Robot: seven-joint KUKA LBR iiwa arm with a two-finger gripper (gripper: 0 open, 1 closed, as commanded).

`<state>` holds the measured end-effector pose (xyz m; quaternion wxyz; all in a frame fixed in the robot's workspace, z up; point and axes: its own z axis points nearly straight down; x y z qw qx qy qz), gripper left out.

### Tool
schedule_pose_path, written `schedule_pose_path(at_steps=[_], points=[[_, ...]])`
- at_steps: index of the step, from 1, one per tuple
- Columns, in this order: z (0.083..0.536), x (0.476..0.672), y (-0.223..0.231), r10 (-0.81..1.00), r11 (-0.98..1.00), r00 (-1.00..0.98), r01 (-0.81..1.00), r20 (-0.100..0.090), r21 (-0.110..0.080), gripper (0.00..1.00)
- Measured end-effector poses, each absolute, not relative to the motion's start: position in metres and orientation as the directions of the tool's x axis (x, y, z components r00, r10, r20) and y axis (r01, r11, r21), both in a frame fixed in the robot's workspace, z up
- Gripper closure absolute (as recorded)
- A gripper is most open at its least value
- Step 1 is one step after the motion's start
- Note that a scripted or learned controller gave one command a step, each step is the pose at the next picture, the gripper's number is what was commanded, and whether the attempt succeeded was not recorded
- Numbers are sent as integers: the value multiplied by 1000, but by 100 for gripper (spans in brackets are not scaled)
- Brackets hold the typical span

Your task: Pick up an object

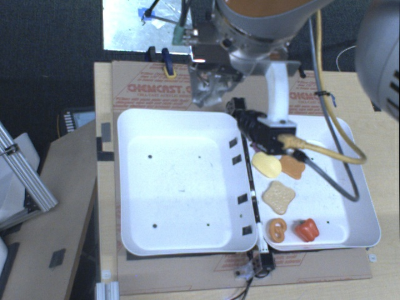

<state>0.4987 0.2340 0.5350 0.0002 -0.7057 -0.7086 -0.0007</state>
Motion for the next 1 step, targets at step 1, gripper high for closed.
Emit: schedule_pose_path(at_steps=[1], points=[[535, 486, 234, 1000, 5, -5, 1000, 1, 1, 100]])
